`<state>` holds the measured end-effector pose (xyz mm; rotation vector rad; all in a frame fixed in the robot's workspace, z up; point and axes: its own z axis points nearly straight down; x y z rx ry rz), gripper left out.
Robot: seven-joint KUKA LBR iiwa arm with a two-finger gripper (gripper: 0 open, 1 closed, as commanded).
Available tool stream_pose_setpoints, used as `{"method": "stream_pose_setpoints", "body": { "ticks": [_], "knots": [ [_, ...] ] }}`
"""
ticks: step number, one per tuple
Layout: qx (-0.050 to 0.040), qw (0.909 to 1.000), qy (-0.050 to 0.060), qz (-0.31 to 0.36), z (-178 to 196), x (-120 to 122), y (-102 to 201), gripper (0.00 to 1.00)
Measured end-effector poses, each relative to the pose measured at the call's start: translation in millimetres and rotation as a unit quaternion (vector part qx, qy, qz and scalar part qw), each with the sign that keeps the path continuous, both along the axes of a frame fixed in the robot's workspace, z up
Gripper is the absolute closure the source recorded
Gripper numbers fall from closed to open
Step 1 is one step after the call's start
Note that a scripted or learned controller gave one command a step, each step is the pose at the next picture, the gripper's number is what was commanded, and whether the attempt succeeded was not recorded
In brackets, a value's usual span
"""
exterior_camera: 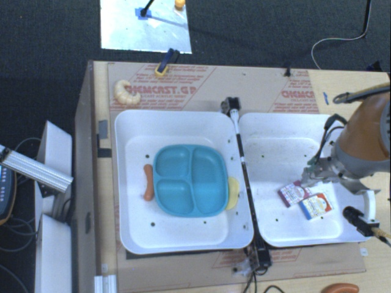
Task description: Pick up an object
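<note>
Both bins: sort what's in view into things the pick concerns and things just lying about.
Concerns the pick:
- gripper, low in the right bin
- red-and-white packet, beside it
- blue-and-white carton

Lying about:
- blue divided plate in the left bin
- sausage
- yellow piece at the plate's edge
- pale curled item outside the bins

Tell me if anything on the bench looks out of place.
A cream curved object lies on the cardboard outside the left bin. A yellow piece is wedged beside the blue divided plate.
</note>
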<state>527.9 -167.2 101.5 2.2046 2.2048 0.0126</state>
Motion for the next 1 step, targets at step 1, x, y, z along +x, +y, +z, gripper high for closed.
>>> {"method": "stream_pose_setpoints", "body": {
  "ticks": [1],
  "knots": [
    [0.0008,1.0000,0.003,0.000,-11.5,14.3,15.2,1.00]
  ]
}}
